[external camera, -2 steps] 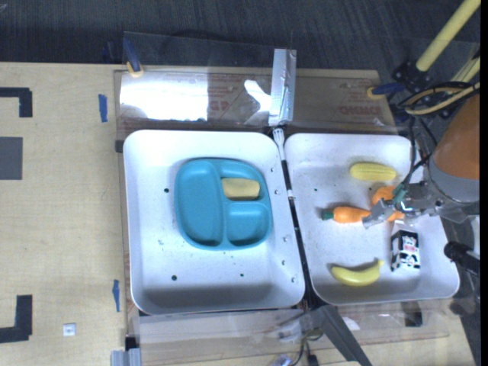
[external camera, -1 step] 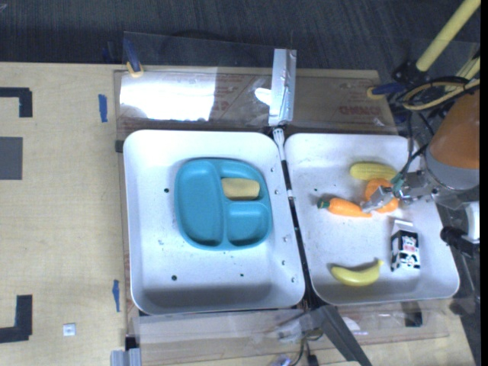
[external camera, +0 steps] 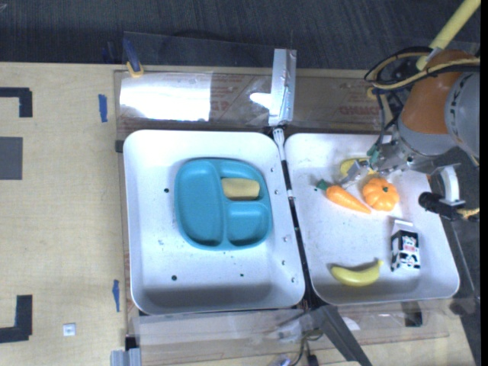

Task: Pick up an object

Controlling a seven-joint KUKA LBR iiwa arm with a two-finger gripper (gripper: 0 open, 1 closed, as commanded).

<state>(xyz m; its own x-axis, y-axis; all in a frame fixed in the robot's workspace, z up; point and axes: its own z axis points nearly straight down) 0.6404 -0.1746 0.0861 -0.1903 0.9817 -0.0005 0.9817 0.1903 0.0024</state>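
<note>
The wooden surface (external camera: pixel 53 227) carried two shallow white bins side by side. The left bin (external camera: pixel 145 280) held a blue divided plate (external camera: pixel 210 212), and a pale yellow block (external camera: pixel 241 188) lay in the plate's upper right compartment.

The right bin (external camera: pixel 442 280) held the loose things. The grey arm (external camera: pixel 438 109), with its orange band, reached in from the right over that bin's far corner. Its hand (external camera: pixel 381 161) sat low above the cluster at the bin's upper middle; whether it was wide or narrow could not be told from this angle, and nothing showed between its tips.

Directly below the hand lay a small orange pumpkin (external camera: pixel 380 194), round and ribbed, touching an orange carrot (external camera: pixel 347 197) with a green top that pointed up and left. A small yellow piece (external camera: pixel 350 165) lay just behind them, partly hidden by the hand.

Nearer the front, a yellow banana (external camera: pixel 355 273) curved along the bin floor. Just beside it to the right stood a small black-and-white carton (external camera: pixel 406 250), well apart from the pumpkin.
</note>
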